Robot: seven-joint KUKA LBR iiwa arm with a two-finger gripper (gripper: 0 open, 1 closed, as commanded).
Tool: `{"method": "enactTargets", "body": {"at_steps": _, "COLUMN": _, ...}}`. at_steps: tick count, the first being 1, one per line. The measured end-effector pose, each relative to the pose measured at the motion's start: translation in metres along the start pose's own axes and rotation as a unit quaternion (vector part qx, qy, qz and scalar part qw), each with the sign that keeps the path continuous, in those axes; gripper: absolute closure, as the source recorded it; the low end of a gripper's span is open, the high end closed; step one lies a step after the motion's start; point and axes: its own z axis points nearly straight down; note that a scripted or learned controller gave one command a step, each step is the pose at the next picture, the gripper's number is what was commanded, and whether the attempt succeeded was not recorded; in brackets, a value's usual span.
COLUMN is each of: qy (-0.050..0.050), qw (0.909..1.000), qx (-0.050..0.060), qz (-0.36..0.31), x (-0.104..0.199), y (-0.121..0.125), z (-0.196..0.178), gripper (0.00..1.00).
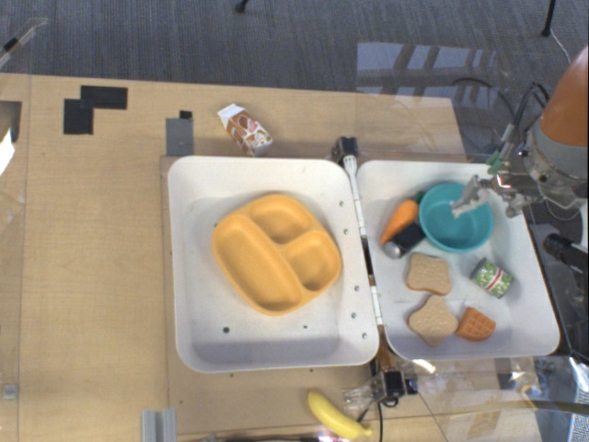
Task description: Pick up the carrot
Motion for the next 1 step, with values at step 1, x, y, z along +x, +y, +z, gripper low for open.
{"method": "enactTargets", "body": {"at_steps": 1, "qy": 0.001, "qw": 1.0000, "qx": -0.007, "qz": 0.001, "x": 0.0390, "y": 0.0369, "z": 0.1355, "gripper": 0.00}}
